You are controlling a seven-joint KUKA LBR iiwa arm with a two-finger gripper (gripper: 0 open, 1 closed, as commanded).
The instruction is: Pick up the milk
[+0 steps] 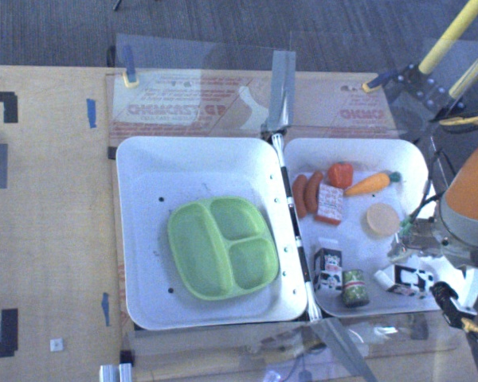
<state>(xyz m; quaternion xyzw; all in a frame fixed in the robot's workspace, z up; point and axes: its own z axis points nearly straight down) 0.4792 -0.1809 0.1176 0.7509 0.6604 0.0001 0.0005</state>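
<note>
One little cow-print milk carton [328,269] stood near the right bin's [418,156] front wall, light and crushable, so we figured pinch its flat sides gently, though we couldn't tell whether the gripper [404,247] was spread or closed.

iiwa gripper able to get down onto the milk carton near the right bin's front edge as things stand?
Probably yes. The milk carton stands with its top uncovered, nothing lying over it. The green can crowds its right side, so fingers closing left-right may hit it. The gripper sits a short way to the right, over the same bin.
</note>
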